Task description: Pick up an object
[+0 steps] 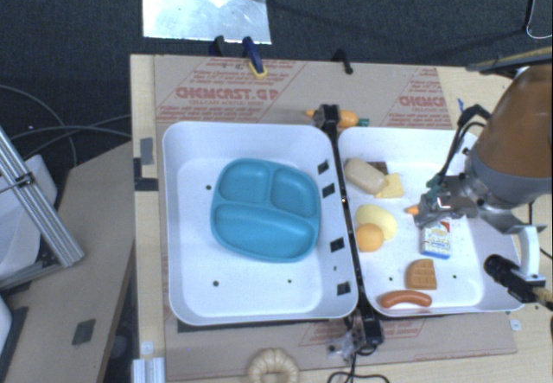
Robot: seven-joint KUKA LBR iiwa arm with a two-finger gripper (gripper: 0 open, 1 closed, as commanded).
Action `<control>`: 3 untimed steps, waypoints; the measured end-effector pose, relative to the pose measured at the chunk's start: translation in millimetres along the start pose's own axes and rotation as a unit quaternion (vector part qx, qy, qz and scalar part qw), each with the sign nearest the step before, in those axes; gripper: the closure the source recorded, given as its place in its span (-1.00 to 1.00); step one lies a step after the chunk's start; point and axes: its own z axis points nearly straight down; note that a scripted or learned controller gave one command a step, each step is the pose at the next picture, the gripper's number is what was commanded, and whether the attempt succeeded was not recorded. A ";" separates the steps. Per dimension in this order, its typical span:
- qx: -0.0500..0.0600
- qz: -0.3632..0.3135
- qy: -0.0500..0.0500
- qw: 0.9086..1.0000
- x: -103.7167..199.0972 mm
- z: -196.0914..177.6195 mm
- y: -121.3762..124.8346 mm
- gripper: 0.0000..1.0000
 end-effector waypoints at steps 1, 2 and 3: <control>-0.002 -0.002 0.000 1.000 24.8 -10.2 51.8 1.00; -0.002 -0.002 0.000 1.000 42.9 -8.0 103.4 1.00; -0.001 -0.001 0.000 1.000 65.4 -7.0 112.0 1.00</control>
